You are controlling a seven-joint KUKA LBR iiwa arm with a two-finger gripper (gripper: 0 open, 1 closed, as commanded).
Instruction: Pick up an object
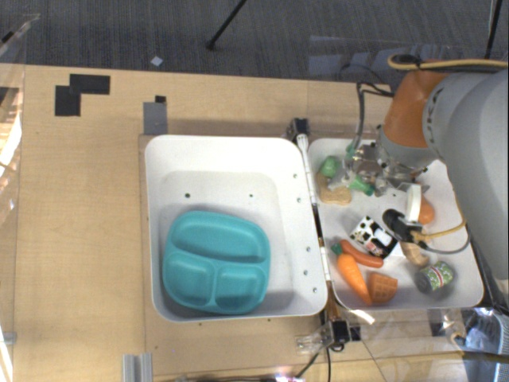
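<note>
Green toy (363,185) beneath tool (367,168), right bin (469,293), far end

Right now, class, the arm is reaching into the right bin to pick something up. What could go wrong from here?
1. The toys in the right bin lie crowded, so the claw might nudge the green toy or the beige piece rather than grip one.
2. The carrot rests against the orange wedge; lifting one could drag the other.

Wooden bench (79,253), dark carpet floor (159,14)
</note>
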